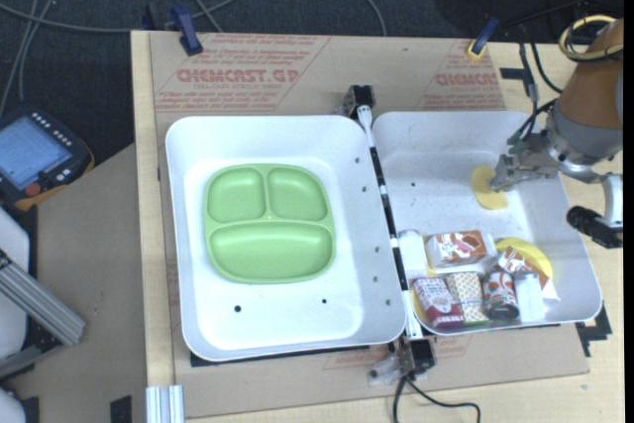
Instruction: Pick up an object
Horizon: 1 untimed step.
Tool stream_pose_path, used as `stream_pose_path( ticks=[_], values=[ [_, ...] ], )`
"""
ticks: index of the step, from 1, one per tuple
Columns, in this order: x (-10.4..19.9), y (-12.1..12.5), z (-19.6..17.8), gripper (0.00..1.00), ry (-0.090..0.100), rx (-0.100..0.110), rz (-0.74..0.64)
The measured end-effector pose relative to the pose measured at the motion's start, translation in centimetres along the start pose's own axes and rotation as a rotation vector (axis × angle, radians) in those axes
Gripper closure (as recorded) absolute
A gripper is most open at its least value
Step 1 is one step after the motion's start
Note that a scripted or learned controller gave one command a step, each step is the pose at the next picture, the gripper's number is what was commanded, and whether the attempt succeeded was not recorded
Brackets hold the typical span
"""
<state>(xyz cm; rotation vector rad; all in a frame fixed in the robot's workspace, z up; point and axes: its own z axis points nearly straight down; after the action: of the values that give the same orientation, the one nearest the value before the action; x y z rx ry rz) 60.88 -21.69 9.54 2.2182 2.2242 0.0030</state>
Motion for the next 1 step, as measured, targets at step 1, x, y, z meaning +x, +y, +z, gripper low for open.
stream_pose_path(
  ticks=[1],
  values=[
    [4.30, -8.21, -1.11, 1.00, 0.000, 0.002, 0.003]
  ],
)
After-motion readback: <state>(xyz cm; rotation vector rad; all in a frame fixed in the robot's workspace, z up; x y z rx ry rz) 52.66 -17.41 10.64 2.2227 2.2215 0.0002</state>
